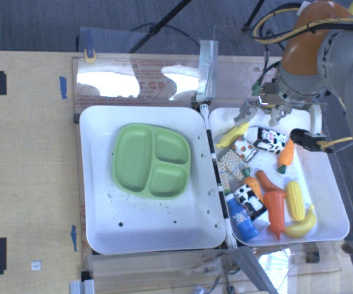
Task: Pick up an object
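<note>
Fingers (248, 111) of the gripper (261, 115) stand apart with nothing between them, hanging over the far edge of the right bin (334, 188), toward its far left corner. Open room: the right bin is crowded along its left edge and through the middle, and bare white floor shows mainly along its right edge. The left bin (97, 182) holds a green divided plate (152, 160) at its centre, with bare floor on all sides of the plate. The bins touch along their shared edge. Nearest the fingers: a yellow toy (233, 133), long and tilted, lies just below the left finger; a cow-patterned toy (272, 140), black on white, lies just below the right finger. Whether either finger touches a toy cannot be told. A small carrot (285, 155), orange with a green end, lies near the cow-patterned toy on its right. Toward the near edge lie an ear of corn (295, 200), a banana (303, 224), an orange-red pepper (275, 212) and a blue toy (244, 224), packed close together.
</note>
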Motion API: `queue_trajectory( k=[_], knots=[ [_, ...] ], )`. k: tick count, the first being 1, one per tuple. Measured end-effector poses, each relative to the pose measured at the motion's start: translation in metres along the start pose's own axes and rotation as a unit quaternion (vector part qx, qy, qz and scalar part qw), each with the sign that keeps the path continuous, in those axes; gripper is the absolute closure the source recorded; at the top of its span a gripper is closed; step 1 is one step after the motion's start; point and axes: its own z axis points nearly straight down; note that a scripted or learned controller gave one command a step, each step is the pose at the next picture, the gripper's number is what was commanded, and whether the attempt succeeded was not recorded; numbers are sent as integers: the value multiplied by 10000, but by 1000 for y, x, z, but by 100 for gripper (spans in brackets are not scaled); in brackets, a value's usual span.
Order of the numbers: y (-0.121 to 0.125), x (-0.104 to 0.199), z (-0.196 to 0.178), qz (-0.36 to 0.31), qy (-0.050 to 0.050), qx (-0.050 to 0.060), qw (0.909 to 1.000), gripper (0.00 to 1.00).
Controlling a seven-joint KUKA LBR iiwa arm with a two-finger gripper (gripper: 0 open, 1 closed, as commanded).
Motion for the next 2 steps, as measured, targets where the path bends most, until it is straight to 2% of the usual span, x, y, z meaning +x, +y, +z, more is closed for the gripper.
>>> queue_trajectory(
  k=[1,2],
  knots=[
    [7,-1,43,-491,-33,-137,9987,0],
    [-9,-80,31,-1795,-15,-31,9837,0]
  ],
)
